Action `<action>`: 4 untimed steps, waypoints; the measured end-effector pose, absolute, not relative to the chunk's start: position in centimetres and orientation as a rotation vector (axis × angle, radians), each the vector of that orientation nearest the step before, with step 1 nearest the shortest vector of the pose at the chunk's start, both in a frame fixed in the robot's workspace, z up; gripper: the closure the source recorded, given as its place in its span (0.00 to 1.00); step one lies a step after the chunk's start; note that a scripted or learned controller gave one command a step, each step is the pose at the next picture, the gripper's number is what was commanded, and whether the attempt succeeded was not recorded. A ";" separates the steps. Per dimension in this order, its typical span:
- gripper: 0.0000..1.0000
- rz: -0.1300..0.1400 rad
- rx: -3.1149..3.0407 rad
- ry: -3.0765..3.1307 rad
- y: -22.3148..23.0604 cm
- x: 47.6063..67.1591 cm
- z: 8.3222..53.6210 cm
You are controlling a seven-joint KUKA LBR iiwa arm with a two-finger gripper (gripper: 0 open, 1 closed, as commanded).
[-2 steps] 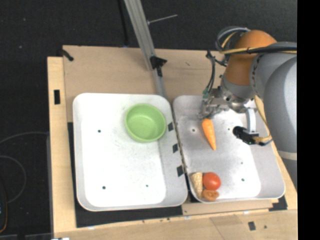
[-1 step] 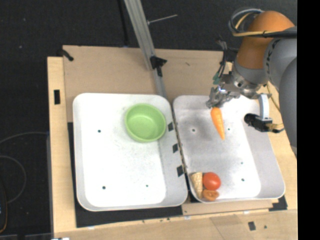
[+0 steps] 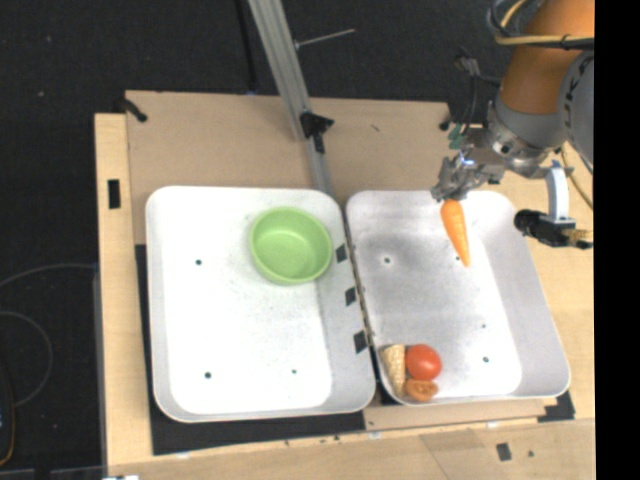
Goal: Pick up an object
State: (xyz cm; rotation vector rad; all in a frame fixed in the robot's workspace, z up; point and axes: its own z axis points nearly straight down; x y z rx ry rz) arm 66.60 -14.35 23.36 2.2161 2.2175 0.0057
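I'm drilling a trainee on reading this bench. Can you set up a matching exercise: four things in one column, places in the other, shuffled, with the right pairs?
Things:
1. green bowl
2. carrot
3. red tomato
4. hand

Places:
A. near corner of the right bin, by the divider
B. far part of the left bin
C. hanging from the hand's tip, over the right bin
D. above the right bin's far edge

Pairs: 1-B, 2-C, 3-A, 4-D

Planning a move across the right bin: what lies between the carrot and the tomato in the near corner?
In the camera view, bare white bin floor lies between the carrot and the tomato; nothing sits there.
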 end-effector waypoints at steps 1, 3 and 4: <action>1.00 0.005 2.215 2.220 -14.5 66.7 26.6; 1.00 -0.002 2.217 2.228 -5.6 63.4 25.4; 1.00 0.001 2.215 2.229 -0.7 62.1 25.4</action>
